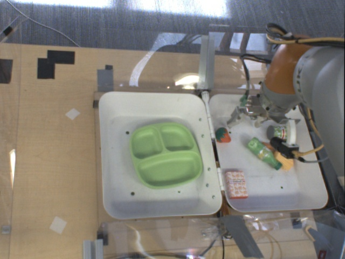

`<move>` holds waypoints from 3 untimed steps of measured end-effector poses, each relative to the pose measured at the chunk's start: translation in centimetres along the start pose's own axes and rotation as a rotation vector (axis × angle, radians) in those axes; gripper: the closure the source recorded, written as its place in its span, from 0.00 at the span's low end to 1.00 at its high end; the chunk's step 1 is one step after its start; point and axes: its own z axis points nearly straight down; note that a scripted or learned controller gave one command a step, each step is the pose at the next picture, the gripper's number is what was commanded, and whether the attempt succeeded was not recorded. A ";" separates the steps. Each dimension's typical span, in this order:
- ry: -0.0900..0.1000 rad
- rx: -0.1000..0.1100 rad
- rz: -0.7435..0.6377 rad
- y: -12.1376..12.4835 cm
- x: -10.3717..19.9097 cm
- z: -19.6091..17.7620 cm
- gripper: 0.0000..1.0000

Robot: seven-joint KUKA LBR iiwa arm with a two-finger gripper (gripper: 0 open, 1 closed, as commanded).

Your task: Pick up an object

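red-and-green strawberry-shaped toy (222,135): just right of centre; green plastic bottle (264,152): lying slantwise, centre right; pink patterned box (236,184): flat, lower right; light-green divided plastic plate (166,154): flat, centre

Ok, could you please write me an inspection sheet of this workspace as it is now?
Surface: wooden bench bearing two white bins side by side, the left bin and the right bin.
Job's things: in the right bin, a small red toy with a green top, a green bottle lying flat, and a pink patterned box. In the left bin, a green divided plate.
Clutter: nothing seen.
Grippers: the gripper is over the far part of the right bin; nothing seen in it.
Cables: a thin cable on the floor beyond the bench.
Surroundings: black marks on the bench; grey floor.
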 end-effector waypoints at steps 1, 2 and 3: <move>-0.002 -0.004 -0.069 -5.9 -0.1 0.7 0.00; -0.003 -0.012 -0.073 -5.5 -0.1 -0.6 1.00; 0.000 -0.004 0.343 -1.6 -0.2 0.8 1.00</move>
